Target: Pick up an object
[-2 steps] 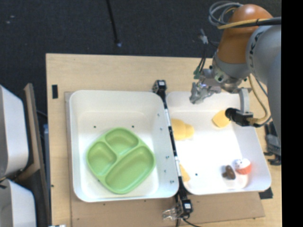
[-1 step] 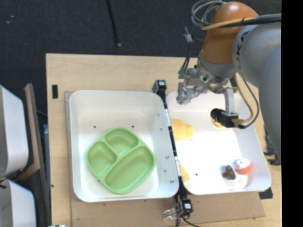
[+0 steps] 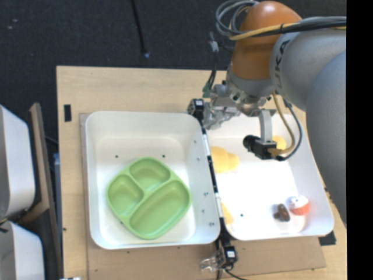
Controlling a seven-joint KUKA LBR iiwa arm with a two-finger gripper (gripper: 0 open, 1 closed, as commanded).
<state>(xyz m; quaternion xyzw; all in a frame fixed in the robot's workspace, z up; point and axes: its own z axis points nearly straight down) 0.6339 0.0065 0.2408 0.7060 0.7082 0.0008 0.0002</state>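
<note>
Now I see the hand [image 3: 217,115] in the far left corner of the right bin [image 3: 256,185], just behind the yellow lump [image 3: 224,159] and close to the wall that the two bins share. I cannot tell if the hand is apart or together, and I see nothing held in it.

The yellow lump lies on the floor of the right bin, against that shared wall. In front of the lump, also at the wall, lies a small yellow piece [image 3: 227,216]. To the right of the lump and nearer to the front, a brown thing [image 3: 281,213] and an orange and white thing [image 3: 299,204] sit side by side.

To the left of the lump, over the wall, a green divided plate [image 3: 148,198] lies flat in the left bin [image 3: 93,156]. Both bins stand on the wooden counter [image 3: 116,89].
</note>
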